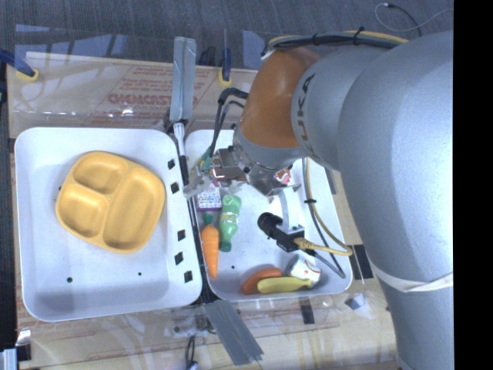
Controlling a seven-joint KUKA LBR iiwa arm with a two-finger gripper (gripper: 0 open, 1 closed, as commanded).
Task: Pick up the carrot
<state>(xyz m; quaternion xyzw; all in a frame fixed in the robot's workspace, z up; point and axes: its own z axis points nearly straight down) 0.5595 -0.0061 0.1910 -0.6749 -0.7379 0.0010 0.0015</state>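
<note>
The carrot (209, 250) is orange with a green top and lies lengthwise along the left wall of the right bin (339, 230). My gripper (218, 173) hangs over the back left part of that bin, a fair way behind the carrot and apart from it. Between the two sit a small purple and white box (208, 200) and a green bottle (229, 222). Nothing can be seen held in the gripper. The grey arm with its orange band covers the back and right side of this bin.
A yellow banana (285, 284), a red-orange piece (260, 278) and a small white item (305, 268) lie at the right bin's front. The left bin (38, 284) holds a yellow divided plate (112, 200). A black-marked divider (183, 230) separates the bins.
</note>
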